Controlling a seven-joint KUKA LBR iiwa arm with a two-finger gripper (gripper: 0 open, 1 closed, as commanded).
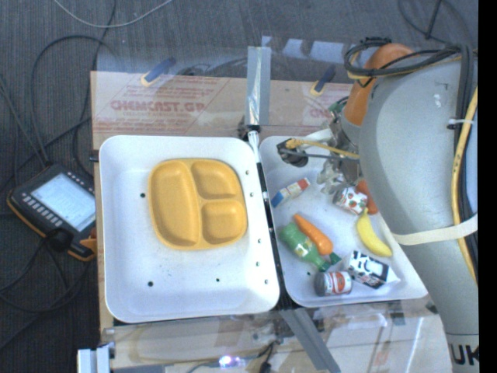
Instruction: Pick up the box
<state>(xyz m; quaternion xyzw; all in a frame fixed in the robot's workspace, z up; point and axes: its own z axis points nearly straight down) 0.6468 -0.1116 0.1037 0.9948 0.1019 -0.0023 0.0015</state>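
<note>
A small black and white box [367, 269] lies near the front right corner of the right bin [304, 298]. My gripper [332, 171] hangs over the far part of that bin, under the grey arm [411, 130]. It is well back from the box, close to a small red-labelled tin [351, 200]. The arm's bulk hides the bin's right side.
In the right bin lie a carrot [313, 234], a green bottle [299, 243], a banana [373, 237], a can [334, 283] beside the box, and a small white, red and blue pack [289, 191]. The left bin [124, 286] holds a yellow divided plate [198, 202].
</note>
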